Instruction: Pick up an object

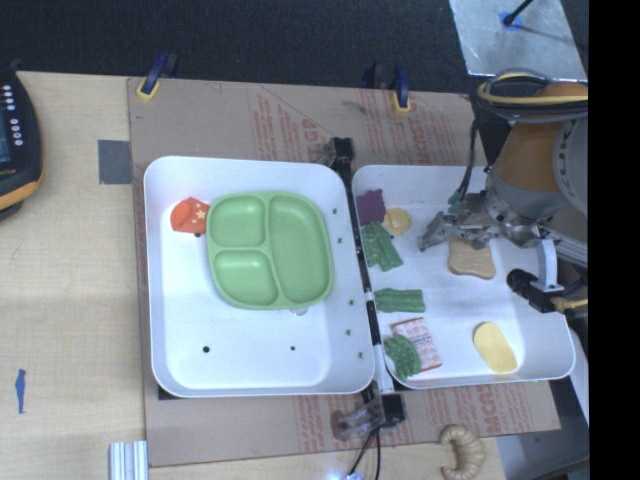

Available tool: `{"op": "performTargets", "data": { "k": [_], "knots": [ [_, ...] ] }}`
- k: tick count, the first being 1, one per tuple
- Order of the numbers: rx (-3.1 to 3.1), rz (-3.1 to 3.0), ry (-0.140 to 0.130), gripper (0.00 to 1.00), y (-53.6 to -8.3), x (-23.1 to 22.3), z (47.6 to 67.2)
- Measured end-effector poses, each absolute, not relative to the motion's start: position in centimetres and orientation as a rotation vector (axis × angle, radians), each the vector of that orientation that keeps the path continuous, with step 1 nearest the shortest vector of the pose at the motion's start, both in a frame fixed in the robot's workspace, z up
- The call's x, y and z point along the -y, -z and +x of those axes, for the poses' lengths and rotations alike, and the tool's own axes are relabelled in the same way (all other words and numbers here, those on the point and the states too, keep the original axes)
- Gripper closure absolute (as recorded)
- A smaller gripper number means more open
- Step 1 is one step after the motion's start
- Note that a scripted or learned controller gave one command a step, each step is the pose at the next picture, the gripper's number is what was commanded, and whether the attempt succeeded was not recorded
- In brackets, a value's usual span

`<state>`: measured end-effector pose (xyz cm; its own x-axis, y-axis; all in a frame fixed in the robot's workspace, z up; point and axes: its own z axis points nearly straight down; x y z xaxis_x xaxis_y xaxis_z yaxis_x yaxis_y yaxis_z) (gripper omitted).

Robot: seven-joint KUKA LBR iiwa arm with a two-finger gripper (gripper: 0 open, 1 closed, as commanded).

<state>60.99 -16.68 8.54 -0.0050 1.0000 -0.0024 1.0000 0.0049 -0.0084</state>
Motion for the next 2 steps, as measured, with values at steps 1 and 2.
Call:
{"op": "performTargets", "data": {
  "k": [1,2],
  "knots": [
    [2.239,-2.224,0.008,0.00,-21.4,19.8,66.0],
    [2.215,-2.208,-0.014,0.00,-11.4,17.5,59.6]
  ]
}}
